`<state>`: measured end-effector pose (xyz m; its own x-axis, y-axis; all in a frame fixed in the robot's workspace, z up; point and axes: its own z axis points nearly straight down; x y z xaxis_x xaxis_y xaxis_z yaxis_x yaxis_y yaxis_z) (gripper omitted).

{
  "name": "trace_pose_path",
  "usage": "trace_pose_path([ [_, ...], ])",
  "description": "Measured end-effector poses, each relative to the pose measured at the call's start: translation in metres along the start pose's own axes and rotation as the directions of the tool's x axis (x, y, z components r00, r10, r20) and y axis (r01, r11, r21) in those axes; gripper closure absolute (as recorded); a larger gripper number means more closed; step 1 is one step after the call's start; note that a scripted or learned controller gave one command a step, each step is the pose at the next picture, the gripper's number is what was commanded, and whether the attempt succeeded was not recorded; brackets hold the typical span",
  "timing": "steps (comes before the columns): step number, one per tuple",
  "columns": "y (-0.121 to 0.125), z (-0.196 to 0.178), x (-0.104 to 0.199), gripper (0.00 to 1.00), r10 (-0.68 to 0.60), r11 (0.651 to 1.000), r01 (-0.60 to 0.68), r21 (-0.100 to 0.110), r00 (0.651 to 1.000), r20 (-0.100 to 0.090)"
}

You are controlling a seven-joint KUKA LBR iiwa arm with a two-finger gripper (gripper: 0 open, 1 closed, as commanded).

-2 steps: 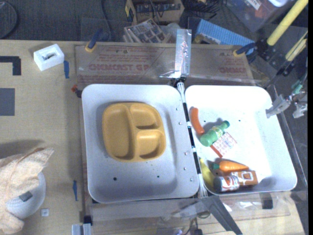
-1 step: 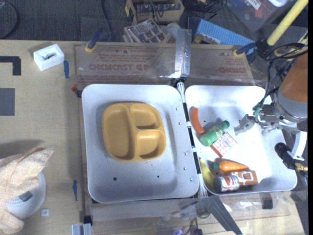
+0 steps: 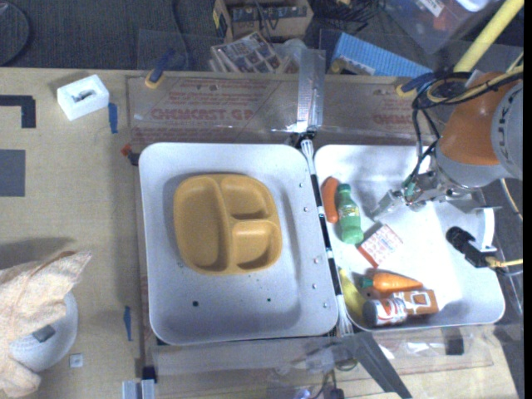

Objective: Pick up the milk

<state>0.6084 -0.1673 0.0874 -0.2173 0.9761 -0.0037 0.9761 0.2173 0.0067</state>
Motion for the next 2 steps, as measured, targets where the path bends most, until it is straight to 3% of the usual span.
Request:
trace_pose_path([
  [1, -0.037, -0.002, 0.079, 0.0, -0.127, 0.992, 0.127, -0.001, 0.992, -0.003],
  [2, -0.036, -0.013, 0.076, 1.0, -0.122, 0.992, 0.122, -0.008, 0.993, 0.001],
])
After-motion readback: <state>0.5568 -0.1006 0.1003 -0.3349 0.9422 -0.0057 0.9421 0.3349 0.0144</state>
